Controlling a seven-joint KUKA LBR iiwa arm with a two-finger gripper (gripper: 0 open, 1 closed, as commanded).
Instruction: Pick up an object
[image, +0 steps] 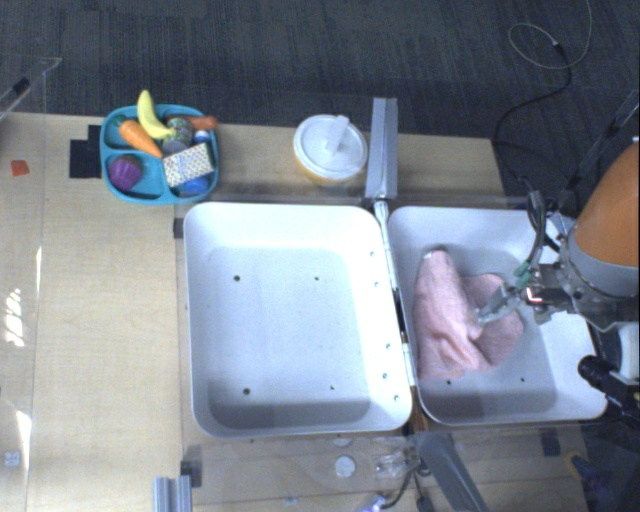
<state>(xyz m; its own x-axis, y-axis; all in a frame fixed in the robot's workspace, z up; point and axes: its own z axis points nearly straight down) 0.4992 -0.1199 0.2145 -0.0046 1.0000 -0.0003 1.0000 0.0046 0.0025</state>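
Observation:
A crumpled pink cloth (455, 320) lies in the right bin (480, 400), along its left half. My gripper (497, 308) reaches in from the right and sits low over the cloth's right part, its metal fingertips right at the fabric. From this angle I cannot make out whether any fabric is between them.
The left bin (290, 320) stands next to the right one. Behind the bins are a blue tray (158, 152) with toy food and a white lidded cup (330, 148). A grey post (381, 150) rises between the bins at the back. Cables hang at the right.

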